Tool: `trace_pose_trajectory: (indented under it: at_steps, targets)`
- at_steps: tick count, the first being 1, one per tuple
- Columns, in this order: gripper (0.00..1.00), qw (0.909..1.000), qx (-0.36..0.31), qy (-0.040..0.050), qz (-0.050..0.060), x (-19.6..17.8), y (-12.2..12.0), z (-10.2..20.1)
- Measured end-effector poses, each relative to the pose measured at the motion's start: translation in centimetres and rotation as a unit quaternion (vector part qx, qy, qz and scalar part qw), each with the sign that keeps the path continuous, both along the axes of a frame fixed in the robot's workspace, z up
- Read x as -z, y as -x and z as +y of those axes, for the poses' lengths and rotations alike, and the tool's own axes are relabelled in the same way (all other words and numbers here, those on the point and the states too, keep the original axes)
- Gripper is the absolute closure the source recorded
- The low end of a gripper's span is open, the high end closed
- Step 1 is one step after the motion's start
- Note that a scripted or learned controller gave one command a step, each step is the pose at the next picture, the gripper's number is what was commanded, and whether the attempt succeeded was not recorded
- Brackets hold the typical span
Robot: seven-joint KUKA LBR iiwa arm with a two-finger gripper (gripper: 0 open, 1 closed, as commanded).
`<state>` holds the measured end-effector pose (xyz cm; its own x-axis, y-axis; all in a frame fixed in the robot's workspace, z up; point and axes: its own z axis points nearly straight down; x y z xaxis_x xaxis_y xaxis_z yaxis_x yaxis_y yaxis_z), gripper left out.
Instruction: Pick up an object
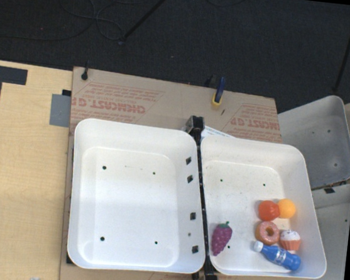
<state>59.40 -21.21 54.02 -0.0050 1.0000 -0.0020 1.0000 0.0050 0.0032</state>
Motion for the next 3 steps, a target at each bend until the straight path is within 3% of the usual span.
trace_pose_trajectory:
  at_steps: [1,2,3]
  targets:
    - [1.00,1.0000,0.000,-0.0027,0.007,8.0,-5.3,0.1]
    - [1.00,1.0000,0.001,-0.0003,0.000,-0.1,-5.0,2.0]
    - [1.00,1.0000,0.003,-0.0019,0.008,8.6,-5.0,-0.2]
